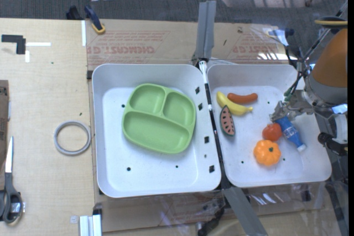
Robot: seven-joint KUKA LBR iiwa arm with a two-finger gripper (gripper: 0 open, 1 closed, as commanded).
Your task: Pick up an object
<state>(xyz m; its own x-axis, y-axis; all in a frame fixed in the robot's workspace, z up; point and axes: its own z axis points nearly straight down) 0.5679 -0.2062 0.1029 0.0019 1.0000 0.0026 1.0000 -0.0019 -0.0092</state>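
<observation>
In the right bin lie a yellow banana, a red-orange sausage, a watermelon slice, a red tomato, an orange pumpkin and a blue bottle with a white cap. My gripper reaches in from the right and sits low over the bottle's upper end, just above and right of the tomato. It hides the top of the bottle. I cannot tell whether it touches the bottle.
The left bin holds a green divided plate. A grey divider runs between the bins. On the bench to the left lie a grey ring and scissors. The arm's orange band looms over the right bin's far right corner.
</observation>
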